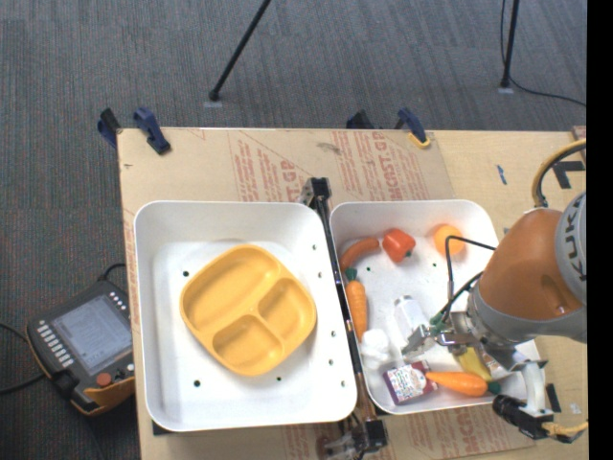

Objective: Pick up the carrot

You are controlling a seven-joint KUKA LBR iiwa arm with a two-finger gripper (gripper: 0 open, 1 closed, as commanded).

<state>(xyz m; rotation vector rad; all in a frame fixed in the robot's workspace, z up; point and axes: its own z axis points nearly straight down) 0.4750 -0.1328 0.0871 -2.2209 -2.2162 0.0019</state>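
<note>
Orange plastic toy carrot (pixel 357 307) with green top lying lengthwise along left wall of right shallow white bin (pixel 479 217). Likely light, rigid, slick; best pinched across mid-body. End effector (pixel 421 339) near, grip state impossible to tell.

— Bins?
— Two: left bin (pixel 153 257), right bin (pixel 479 220).
— Plates?
— One plate (pixel 248 309), yellow, with three wells.
— Carrots?
— Two carrots: first (pixel 356 305), second (pixel 458 383).
— Other food?
— One sausage (pixel 359 252), one red pepper (pixel 398 244), one orange fruit (pixel 445 238). Something yellow under the arm too, kind unclear.
— Packaging?
— One purple pouch (pixel 407 383), one clear bottle (pixel 410 314), one white lump (pixel 374 343).
— Clamps on the far edge?
— Four: two blue clamps (pixel 150 128) (pixel 413 126), two black clamps (pixel 107 123) (pixel 359 120).
— Arms?
— One arm (pixel 527 276).
— Off the bench?
— One pendant (pixel 81 348), two stands (pixel 244 41) (pixel 510 32).
</note>
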